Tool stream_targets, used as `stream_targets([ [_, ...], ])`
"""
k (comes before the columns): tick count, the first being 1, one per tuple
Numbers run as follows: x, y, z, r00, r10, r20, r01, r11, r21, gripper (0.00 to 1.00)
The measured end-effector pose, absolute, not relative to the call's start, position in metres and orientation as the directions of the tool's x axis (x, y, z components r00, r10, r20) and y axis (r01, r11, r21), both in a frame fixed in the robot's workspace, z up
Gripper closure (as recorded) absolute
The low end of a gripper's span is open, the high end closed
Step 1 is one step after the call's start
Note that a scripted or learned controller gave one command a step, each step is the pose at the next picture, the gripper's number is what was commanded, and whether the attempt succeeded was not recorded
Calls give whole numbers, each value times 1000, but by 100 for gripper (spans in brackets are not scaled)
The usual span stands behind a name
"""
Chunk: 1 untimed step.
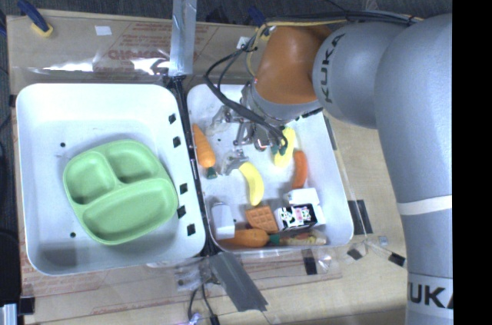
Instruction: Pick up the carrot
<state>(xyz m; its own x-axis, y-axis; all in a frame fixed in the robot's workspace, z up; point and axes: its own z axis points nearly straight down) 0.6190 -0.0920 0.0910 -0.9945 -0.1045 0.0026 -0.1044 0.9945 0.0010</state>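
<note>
The carrot point(204, 148) is an orange tapered piece lying lengthwise along the left wall of the right bin point(338, 185). My gripper point(243, 137) hangs over the middle of that bin, just right of the carrot and apart from it. It is open, with nothing between its metal fingers point(233, 160). The orange wrist band point(284, 62) and the grey arm cover the bin's far right part.
The right bin also holds a yellow banana point(252, 183), an orange-red piece point(300, 168), a waffle point(262, 218), a black-and-white box point(298, 214), a white block point(223, 219) and another orange piece point(248, 238). A green divided plate point(119, 189) lies in the left bin point(46, 108).
</note>
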Motion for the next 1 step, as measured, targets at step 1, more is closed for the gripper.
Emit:
stream_targets([
  [1, 561, -91, 91, -995, 98, 1, 98, 995, 0, 0],
])
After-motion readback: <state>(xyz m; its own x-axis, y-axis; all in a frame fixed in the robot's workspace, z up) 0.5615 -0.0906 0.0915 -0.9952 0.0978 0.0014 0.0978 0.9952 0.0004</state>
